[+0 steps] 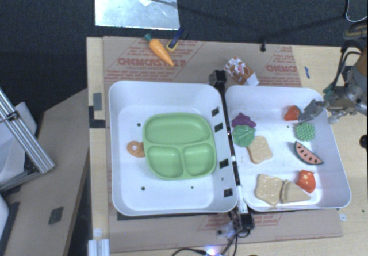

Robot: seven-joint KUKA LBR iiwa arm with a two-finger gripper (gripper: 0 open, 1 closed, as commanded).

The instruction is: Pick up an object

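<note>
The hand [315, 110] hovers over the right bin [339, 151] near the green bumpy ball [305, 131]; whether it is open I cannot tell. The ball looks light and squashy (probably grippy too), best pinched across its middle.

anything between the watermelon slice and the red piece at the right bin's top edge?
Yes: in the camera view, the green dotted ball sits between the watermelon slice and the red piece.

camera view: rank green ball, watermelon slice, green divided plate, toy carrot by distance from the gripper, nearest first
From the gripper, at the right bin's far right edge:
1. Green ball, right bin, just below the gripper.
2. Watermelon slice, right bin, further down.
3. Green divided plate, left bin.
4. Toy carrot, on the cardboard beyond the left bin.
</note>
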